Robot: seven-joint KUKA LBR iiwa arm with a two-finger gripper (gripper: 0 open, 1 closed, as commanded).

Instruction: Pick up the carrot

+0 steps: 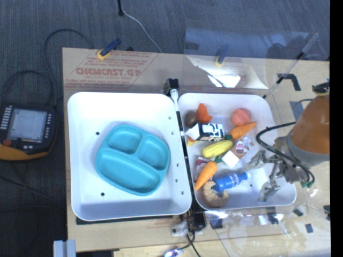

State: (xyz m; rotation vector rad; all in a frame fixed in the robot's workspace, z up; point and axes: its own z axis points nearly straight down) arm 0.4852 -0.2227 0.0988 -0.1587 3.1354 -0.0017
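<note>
Carrots sit in the right bin (278,199), and it looks like there are two of them. One carrot (205,175) lies near the middle of that bin, low down by the wall between the bins. Its fat end points up and to the right, and its thin tip points down and to the left. So it lies on a slant. A second orange carrot (243,130) lies higher up, next to a pink ball (241,115).

The jaws (270,182) hang over the right side of the same bin, at the end of the grey arm (316,135). They look open, with thin metal fingers spread apart, and nothing is between them. They hold nothing.

The lower carrot lies to the left of the jaws. A blue bottle (229,180) lies between them, touching or almost touching the carrot's lower side. A yellow corn cob (216,149) sits just above the carrot. A round brown bun (216,196) sits just below the bottle.

I think the jaws need to go left across the bin to reach the lower carrot. They should turn so they close across its thin sides, not along its length. The bottle is close, so the jaws could bump it or grab it by mistake.

The left bin (86,122) holds a blue tray (133,158), well away from all this.
</note>
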